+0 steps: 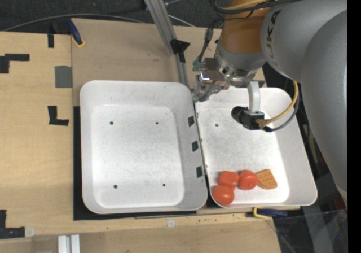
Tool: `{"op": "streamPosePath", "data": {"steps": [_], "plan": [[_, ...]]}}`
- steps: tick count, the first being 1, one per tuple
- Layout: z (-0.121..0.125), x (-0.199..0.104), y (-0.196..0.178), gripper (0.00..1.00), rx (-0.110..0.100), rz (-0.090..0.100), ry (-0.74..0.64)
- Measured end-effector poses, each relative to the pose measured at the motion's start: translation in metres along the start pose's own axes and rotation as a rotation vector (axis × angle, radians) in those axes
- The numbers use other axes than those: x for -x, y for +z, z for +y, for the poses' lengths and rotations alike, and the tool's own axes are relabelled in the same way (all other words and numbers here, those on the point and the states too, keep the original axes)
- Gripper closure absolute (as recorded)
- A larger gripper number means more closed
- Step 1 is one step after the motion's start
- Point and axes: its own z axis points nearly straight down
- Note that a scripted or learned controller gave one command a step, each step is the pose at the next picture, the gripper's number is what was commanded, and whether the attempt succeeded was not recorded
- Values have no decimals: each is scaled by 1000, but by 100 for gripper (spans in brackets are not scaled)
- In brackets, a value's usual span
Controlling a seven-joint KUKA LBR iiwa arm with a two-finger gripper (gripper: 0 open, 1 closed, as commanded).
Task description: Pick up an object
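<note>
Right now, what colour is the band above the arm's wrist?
Orange band, clearest in the camera view.

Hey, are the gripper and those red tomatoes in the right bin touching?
Apart. The camera view shows the gripper at the right bin's far end, with bare bin floor between it and the tomatoes near the front.

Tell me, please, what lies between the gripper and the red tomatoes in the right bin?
Bare white bin floor in the camera view: nothing lies between the gripper and the red tomatoes.
</note>
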Motion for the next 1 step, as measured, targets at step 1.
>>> {"op": "streamPosePath", "data": {"steps": [1], "plan": [[-30, -51, -1, 100, -1, 0, -1]]}}
